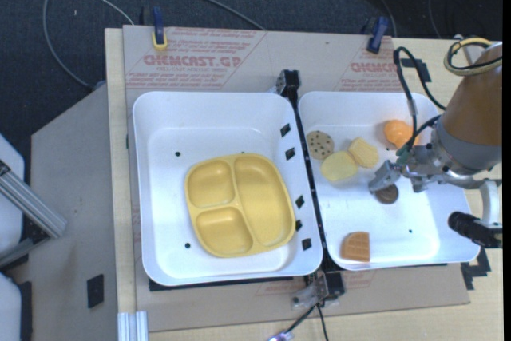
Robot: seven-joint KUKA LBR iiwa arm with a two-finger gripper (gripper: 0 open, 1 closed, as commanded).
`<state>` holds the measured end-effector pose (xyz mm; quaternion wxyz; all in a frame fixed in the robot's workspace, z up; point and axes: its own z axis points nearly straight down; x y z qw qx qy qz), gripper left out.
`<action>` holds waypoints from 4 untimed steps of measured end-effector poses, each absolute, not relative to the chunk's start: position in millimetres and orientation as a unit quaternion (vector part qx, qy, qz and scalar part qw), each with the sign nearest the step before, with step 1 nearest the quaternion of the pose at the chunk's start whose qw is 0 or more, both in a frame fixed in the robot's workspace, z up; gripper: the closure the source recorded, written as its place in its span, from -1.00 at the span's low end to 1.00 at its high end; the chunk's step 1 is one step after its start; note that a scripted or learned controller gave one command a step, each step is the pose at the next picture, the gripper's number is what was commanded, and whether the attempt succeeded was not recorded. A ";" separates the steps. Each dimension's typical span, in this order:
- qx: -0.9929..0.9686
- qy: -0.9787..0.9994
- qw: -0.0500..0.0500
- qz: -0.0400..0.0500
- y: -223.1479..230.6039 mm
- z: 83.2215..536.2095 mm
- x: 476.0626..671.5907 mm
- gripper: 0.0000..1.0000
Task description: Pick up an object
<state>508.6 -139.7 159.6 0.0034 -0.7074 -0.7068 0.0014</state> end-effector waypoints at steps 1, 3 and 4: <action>-0.707 -0.707 0.004 0.001 -129.5 110.9 509.0 -1.00; -0.706 -0.708 -0.002 -0.002 -119.9 178.8 510.5 1.00; -0.707 -0.708 -0.003 -0.002 -121.0 243.5 511.6 1.00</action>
